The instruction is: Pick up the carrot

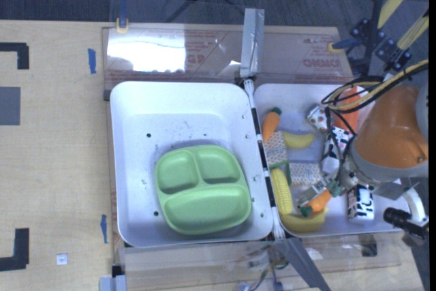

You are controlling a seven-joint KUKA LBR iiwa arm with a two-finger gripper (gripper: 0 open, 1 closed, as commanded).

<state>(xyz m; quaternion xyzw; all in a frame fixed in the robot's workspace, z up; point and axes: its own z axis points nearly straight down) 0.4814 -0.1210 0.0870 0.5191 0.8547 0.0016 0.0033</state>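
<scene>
Camera view: looked down at a slant on a light wooden table (48,167) bearing two shallow white bins side by side.
Left bin (136,112): held a green divided plate (202,189) with three compartments, lying toward the near side of the bin.
Right bin (296,102): crowded with toy food along its left half and near edge.
Carrots: two orange carrots showed. One carrot (271,122) with a green top lay near the far left corner of the right bin, close to the wall between the bins. A smaller carrot (317,201) lay tilted near the front of the bin, right at the arm's end.
Banana (298,140): a small yellow one lay just right of the far carrot.
Corn cob (281,190): yellow, lay lengthwise along the left wall of the right bin.
Yellow curved piece (303,222): lay at the near edge, just under the smaller carrot.
Arm (392,133): grey with an orange band, reached in from the right over the right bin, trailing black cables.
Gripper (329,189): low over the front of the right bin, just beside the smaller carrot.
Fingers: cannot tell whether open or closed; the wrist and clutter hid them.
</scene>
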